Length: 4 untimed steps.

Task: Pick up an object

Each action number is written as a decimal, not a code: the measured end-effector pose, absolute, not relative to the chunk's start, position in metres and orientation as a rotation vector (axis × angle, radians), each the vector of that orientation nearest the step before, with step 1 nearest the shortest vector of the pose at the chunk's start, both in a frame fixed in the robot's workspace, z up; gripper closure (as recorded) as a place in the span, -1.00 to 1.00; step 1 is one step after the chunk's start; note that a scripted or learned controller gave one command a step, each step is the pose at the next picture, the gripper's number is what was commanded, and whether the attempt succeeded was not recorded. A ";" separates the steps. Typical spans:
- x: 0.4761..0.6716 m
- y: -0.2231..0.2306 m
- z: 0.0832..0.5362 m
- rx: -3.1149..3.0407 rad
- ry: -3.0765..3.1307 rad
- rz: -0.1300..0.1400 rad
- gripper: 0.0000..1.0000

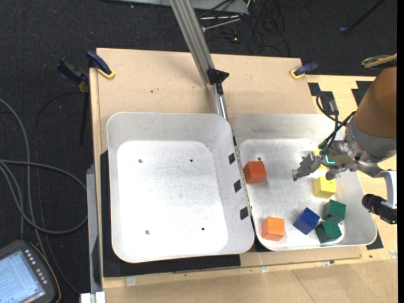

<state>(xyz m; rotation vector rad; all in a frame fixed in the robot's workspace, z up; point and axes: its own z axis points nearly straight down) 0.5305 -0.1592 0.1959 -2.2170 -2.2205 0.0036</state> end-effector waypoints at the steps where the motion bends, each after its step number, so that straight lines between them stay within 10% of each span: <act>1: 0.531 -0.159 0.198 -2.221 -2.221 0.000 -1.00; 3: 0.525 -0.155 0.100 -2.219 -2.217 0.005 -1.00; 4: 0.526 -0.156 0.113 -2.223 -2.221 -0.001 1.00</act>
